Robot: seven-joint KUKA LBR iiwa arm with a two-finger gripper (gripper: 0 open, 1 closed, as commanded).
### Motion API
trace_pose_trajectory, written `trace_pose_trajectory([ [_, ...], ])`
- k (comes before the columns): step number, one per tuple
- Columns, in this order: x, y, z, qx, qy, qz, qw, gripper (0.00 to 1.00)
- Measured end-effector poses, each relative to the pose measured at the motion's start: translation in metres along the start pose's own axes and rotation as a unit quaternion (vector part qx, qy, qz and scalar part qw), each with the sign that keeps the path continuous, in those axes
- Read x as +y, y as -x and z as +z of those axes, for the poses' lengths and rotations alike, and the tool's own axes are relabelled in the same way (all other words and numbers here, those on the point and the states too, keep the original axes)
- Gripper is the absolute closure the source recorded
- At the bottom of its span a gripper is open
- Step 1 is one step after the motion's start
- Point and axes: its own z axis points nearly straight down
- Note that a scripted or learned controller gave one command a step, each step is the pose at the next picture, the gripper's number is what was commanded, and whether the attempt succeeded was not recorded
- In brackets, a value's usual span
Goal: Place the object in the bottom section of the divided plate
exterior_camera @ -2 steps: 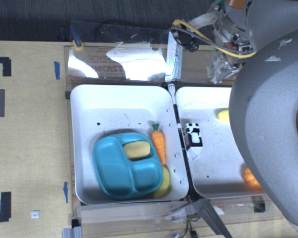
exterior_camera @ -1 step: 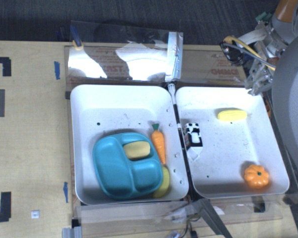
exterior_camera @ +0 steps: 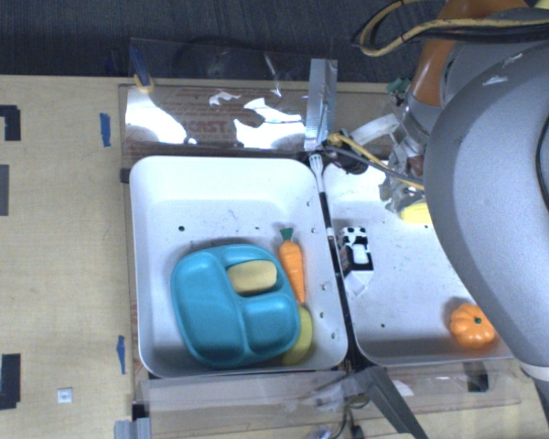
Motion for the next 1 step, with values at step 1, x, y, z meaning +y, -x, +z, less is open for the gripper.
trace_pose_trajectory([
  [1, -0.06, 0.0189, -0.0303, 0.004, 0.002, -0.138, 0.9905, 1.0],
])
